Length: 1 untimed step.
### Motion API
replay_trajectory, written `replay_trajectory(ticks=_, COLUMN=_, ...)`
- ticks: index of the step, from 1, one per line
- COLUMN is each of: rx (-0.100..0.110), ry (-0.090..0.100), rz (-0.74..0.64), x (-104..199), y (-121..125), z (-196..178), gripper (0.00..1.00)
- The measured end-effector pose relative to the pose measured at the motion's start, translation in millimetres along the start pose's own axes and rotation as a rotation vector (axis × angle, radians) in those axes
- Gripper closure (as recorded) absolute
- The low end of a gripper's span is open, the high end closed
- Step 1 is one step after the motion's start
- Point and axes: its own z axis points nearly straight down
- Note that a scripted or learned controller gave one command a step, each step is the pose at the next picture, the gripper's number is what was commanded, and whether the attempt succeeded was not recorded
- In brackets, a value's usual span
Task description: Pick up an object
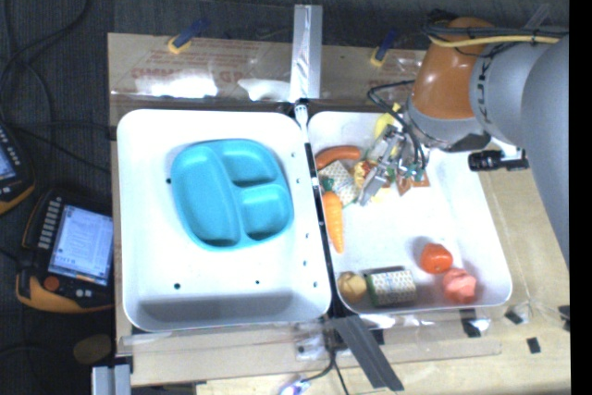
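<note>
Gripper (384,169) state: cannot tell. It hangs over the clutter at the right bin's (481,199) 11 o'clock; centre on one item, the carrot (333,219), before descending.

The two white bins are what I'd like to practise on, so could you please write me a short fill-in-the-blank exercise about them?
1. The blue tray lies in the ____ bin.
2. The carrot lies along the right bin's ____ wall.
3. The tomato shares the right bin with the arm's claw, which is near that bin's ____ end.

Missing words: left; left; far
</note>
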Motion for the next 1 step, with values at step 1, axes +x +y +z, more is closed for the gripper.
replay_trajectory(ticks=1, rx=0.005, ry=0.008, rz=0.34, x=-8.9, y=20.9, z=-0.1, gripper=0.0)
